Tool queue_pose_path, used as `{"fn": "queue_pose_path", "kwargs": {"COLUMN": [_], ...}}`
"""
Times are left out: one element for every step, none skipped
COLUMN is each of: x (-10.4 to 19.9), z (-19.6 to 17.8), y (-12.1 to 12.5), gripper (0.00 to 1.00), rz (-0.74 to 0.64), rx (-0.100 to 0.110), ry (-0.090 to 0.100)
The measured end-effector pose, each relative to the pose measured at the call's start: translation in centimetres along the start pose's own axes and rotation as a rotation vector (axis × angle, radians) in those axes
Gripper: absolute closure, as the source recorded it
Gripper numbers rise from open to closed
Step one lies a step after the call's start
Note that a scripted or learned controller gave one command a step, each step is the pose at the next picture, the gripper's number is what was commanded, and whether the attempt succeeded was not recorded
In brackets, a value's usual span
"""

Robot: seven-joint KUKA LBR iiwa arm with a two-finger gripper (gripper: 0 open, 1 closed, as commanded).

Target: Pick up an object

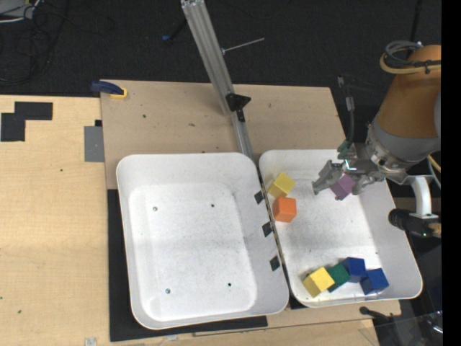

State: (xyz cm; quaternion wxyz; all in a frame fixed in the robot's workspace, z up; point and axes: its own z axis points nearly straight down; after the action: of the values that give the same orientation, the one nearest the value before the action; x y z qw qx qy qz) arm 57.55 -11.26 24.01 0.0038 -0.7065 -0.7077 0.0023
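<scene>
The fingers [338, 181] pinch a purple block [344, 187] and hold it above the right bin [403, 262], so the pick seems done. A yellow block [282, 184] and an orange block [285, 209] lie near the divider; more blocks [346, 275] sit at the front, pushed together. No writing can be read.

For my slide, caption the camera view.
Arm's tool holds a purple block above the right bin, beside yellow and orange blocks.
</scene>
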Motion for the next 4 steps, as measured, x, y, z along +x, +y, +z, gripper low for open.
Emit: {"fn": "queue_pose_path", "kwargs": {"x": [-0.1,0.3,0.5,0.6], "z": [-0.2,4.5,11.0,14.9], "y": [0.1,-0.7,-0.8,-0.6], "gripper": [0.00,0.00,0.00,0.00], "rz": [0.003,0.002,0.004,0.006], "rx": [-0.005,0.000,0.002,-0.007], "ry": [-0.001,0.000,0.000,-0.001]}}
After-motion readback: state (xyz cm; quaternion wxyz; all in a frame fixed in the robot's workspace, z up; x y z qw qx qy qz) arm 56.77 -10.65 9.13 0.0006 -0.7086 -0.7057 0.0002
